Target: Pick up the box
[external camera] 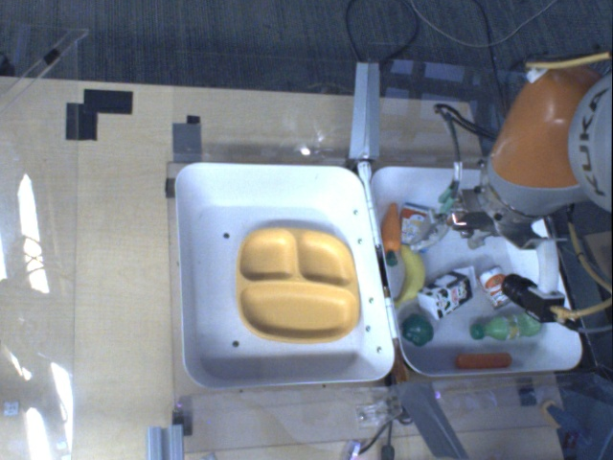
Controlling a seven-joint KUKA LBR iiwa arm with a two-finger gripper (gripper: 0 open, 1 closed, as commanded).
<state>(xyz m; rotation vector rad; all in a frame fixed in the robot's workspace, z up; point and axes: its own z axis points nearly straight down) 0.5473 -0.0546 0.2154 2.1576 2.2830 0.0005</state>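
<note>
Down at the bottom of the frame, a brown sausage (483, 360) lies along the near wall of the right bin (567, 357), with a green bottle (505, 328) and a dark green ball (417, 329) just above it. I'd guess they are scattered as clutter to be picked from. The box (448, 294), black and white like a small milk carton, lies tilted in the middle of that bin, just beside a banana (413, 274), so its left flank looks tight while its right side has some room. Further up, a carrot (391, 230) hugs the dividing wall. The gripper (458, 217) hangs over the upper part of the bin near a crumpled packet (415, 224); I cannot tell how its fingers stand or whether it has hold of anything. The left bin (201, 353) holds a yellow sectioned tray (295, 284).
</note>
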